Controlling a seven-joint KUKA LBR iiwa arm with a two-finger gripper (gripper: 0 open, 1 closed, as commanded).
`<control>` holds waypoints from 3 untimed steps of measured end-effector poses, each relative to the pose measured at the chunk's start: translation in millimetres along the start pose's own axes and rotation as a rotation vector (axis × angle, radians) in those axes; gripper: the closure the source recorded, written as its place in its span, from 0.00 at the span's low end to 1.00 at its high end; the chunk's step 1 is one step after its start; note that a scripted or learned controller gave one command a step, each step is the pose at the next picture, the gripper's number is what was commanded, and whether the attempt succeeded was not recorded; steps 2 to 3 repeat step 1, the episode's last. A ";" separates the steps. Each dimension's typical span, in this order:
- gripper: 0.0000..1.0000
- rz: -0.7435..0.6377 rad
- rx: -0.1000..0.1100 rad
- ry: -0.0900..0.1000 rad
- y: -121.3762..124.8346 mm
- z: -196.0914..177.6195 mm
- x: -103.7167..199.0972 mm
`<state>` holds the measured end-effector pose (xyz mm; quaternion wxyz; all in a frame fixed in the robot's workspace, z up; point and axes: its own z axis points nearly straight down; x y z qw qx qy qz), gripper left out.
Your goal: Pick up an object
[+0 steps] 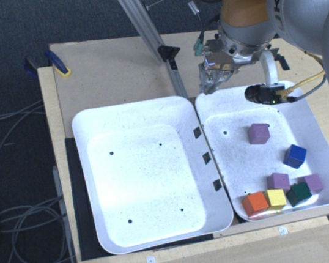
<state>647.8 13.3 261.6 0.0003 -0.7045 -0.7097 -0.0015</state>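
A: What is lying on the left?
B: The left bin (140,175) is sitting on the bench (109,56), with a blue and yellow clamp (57,62) lying at the far left corner.
A: And moving right?
B: The right bin (314,135) is holding the blocks. A purple cube (259,133) is sitting alone toward the far side, a blue cube (295,156) is lying right of it and nearer. Along the near edge an orange cube (256,203), a yellow cube (276,198), a green cube (298,194) and two purple ones (278,180) (313,183) are crowding together.
A: The gripper?
B: The gripper (210,85) is hanging over the far left corner of the right bin, well apart from every block. Whether it is open or closed, I cannot tell; nothing is showing between its tips.
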 end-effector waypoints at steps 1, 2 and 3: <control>1.00 0.000 0.004 0.000 -11.6 -0.5 62.6; 1.00 0.000 0.004 0.000 -11.6 -0.5 62.6; 1.00 0.000 0.004 0.000 -11.6 -0.5 62.6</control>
